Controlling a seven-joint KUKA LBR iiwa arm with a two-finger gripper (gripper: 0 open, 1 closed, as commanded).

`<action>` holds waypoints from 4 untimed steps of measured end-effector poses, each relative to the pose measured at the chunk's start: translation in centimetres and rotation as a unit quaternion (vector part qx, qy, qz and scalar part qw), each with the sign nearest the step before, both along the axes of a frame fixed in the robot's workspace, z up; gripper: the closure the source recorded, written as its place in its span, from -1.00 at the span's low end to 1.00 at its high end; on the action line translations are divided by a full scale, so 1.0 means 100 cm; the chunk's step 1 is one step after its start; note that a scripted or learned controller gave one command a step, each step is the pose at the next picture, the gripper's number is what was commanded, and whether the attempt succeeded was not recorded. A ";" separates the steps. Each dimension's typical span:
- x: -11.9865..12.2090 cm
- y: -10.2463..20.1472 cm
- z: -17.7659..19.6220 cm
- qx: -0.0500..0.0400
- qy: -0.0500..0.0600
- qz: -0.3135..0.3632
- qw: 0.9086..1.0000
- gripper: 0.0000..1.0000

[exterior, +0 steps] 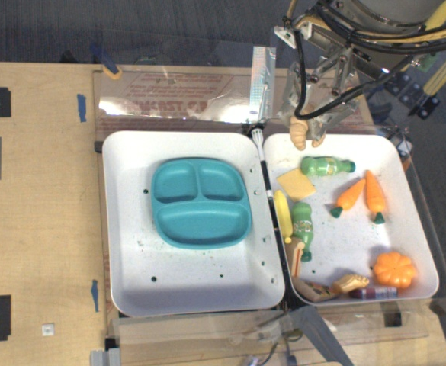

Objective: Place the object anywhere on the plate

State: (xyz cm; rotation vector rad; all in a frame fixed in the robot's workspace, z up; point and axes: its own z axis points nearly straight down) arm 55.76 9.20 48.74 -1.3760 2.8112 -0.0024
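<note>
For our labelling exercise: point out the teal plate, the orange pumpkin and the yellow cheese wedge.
teal plate (200,203), camera view, on its middle ridge.
orange pumpkin (394,269), camera view, centre of its body.
yellow cheese wedge (296,183), camera view, middle of its flat face.

Teal plate (200,202); white bins (131,265); orange carrots (374,194), pumpkin (394,269); green bottle (326,165).

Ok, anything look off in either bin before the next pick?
Nothing spilled or broken. The teal plate lies flat in the left bin. In the right bin the toys lie loose, and a yellow piece and a green bottle crowd the dividing wall. The gripper hangs over the right bin's far left corner.
</note>
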 end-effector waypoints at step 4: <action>-0.062 0.122 -0.173 -0.001 0.006 0.134 0.991 1.00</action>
